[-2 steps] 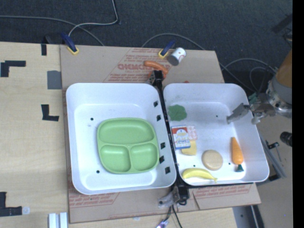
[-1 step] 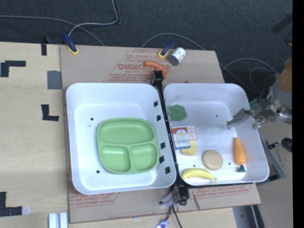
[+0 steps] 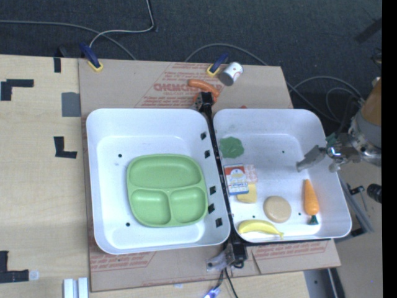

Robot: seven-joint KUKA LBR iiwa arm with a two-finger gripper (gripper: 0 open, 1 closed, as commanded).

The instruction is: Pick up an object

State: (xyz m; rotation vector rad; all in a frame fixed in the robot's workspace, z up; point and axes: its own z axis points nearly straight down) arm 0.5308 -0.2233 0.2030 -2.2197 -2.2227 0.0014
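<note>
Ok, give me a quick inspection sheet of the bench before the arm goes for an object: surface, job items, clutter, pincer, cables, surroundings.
Surface: two white bins side by side on a cardboard sheet over a wooden bench.
Job's things: right bin holds a carrot, banana, round tan piece, yellow piece, small red and white box and green leaf-like piece.
Clutter: left bin holds a green divided plate.
Pincer: pincer over the right bin's right side, nothing seen between its fingers; open or shut unclear.
Cables: white cable on the dark floor behind.
Surroundings: blue and yellow clamps on the cardboard's far edge.
</note>
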